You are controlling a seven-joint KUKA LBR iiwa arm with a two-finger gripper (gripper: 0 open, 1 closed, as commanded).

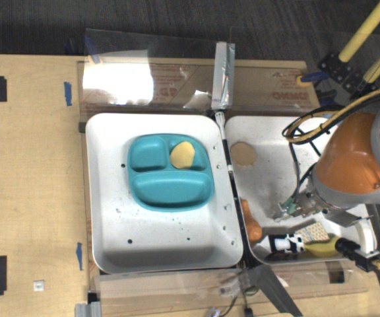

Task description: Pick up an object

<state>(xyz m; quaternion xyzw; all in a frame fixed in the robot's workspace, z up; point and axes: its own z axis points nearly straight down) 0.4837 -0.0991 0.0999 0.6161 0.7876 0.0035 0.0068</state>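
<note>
Lying loose in the right bin [269,134], a carrot [250,222], a black-and-white thing [284,244] and a yellow thing [320,248] line its near edge, a tan disc [243,154] farther back. We see the gripper [295,207] near them; whether it is open or closed we cannot tell. Left bin [111,203]: a yellow ball [182,154] in a teal plate [170,191].

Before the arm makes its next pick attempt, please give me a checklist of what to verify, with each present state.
1. Gripper above right bin: ok.
2. Gripper carrying nothing: cannot tell.
3. Tan disc lying apart from other things: ok.
4. Free room around banana and black-and-white object: not ok, crowded at near wall.
5. Teal divided plate with yellow round object far from gripper: ok.
</note>
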